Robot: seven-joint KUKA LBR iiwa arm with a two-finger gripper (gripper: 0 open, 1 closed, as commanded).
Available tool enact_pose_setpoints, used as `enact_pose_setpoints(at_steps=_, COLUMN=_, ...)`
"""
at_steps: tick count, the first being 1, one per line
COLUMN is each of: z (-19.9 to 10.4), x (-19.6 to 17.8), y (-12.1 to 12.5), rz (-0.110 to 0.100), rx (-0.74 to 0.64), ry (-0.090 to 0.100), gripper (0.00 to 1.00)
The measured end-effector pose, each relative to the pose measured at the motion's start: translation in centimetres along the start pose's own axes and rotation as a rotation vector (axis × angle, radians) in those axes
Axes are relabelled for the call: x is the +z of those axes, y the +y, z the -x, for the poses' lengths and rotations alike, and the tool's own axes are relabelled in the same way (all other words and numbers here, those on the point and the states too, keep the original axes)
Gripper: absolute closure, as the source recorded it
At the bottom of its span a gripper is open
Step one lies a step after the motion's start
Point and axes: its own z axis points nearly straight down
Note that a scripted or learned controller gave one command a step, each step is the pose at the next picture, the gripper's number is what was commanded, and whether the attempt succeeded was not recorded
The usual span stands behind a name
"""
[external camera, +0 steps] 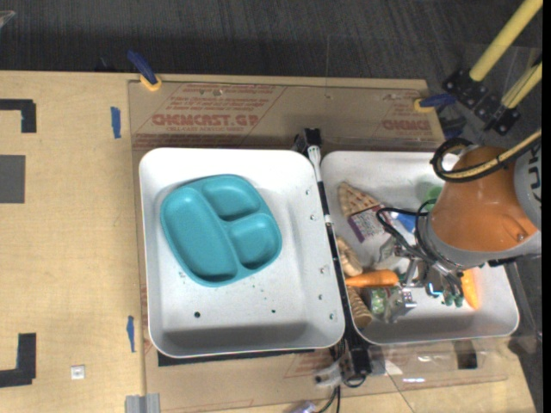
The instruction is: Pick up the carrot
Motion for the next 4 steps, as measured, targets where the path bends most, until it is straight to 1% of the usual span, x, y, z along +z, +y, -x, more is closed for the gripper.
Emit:
enact_pose_setpoints(at_steps=1, z=-0.2, x=0.0, y=-0.5, rz=0.001, rx=0.415, ry=0.001, gripper=0.00)
enact_pose_setpoints(at_steps=2, z=0.0, x=0.1, y=-0.4, rz=0.003, rx=0.804, ry=0.002, gripper=0.00)
enact_pose_setpoints(at_steps=3, z=0.3, x=-1.2, y=-0.5, rz=0.005, rx=0.802, ry=-0.009, gripper=1.00)
enact_pose_setpoints(at_steps=4, z=-0.6, x=-0.2, y=-0.4, rz=0.005, rx=0.883, ry=-0.010, gripper=1.00)
